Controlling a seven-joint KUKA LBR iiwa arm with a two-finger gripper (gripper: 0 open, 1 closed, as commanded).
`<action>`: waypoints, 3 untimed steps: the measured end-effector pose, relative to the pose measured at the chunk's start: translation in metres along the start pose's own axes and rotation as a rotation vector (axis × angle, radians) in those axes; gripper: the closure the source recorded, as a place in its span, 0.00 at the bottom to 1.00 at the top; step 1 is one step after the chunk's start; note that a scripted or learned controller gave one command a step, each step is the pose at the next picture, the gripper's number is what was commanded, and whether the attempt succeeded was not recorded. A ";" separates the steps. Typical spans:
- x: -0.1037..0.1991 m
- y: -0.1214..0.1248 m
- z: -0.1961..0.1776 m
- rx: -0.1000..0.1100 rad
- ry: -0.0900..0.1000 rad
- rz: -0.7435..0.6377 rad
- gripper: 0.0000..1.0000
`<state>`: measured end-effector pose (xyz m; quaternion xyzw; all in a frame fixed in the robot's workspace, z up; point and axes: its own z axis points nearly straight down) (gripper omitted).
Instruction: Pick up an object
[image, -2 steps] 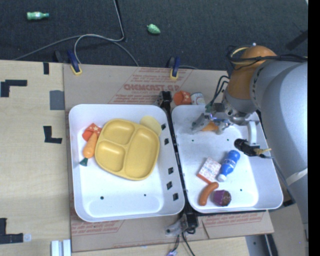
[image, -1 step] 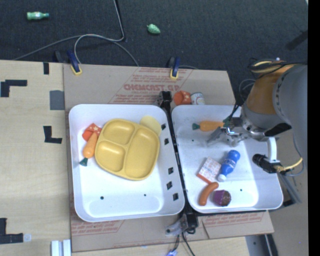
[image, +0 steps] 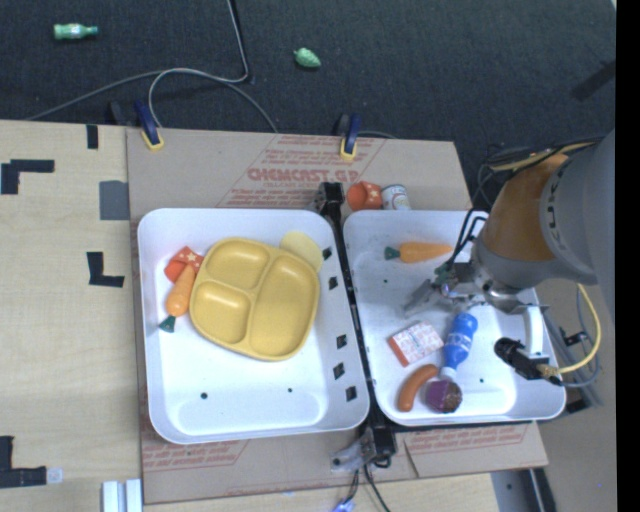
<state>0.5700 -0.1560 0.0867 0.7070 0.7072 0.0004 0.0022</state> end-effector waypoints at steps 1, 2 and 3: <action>0.012 -0.050 0.000 -0.003 0.000 0.000 0.00; 0.042 0.013 -0.023 0.004 0.003 -0.002 0.00; 0.017 0.088 0.001 -0.001 0.001 -0.002 0.00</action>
